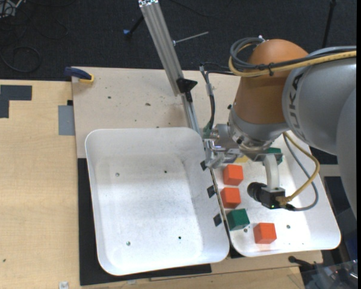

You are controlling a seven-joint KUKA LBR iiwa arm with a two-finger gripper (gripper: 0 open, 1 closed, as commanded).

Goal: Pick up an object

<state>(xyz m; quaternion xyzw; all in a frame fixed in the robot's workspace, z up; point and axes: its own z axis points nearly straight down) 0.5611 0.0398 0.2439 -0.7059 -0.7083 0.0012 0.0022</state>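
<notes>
While the arm (pixel 301 101) leans in from your right over the right bin (pixel 325 221), you see its wrist parked above that bin's upper left corner, close to the seam between the two bins. The gripper (pixel 219 152) sits under the orange band; from this slant you cannot tell whether it is apart or together, and nothing is visible in its grasp.

Candidates all lie in the right bin. An orange block (pixel 233 174) is just below the gripper, near the bin's left wall. A second orange block (pixel 230 196) sits right under the first, near but apparently not touching. A green block (pixel 238 219) follows lower down, tight to the left wall. A third orange block (pixel 265 233) rests apart, toward the bin's near edge. A second green piece (pixel 275 155) peeks from beneath the wrist, mostly hidden.

The left bin (pixel 108 161) carries only dark specks. Both bins rest on the surface (pixel 30 179).

Judgement: the wrist's position suggests the top orange block as target, and the pick is not yet done. The wall-side column leaves little room on that side, so a grip across the free faces looks safer.
</notes>
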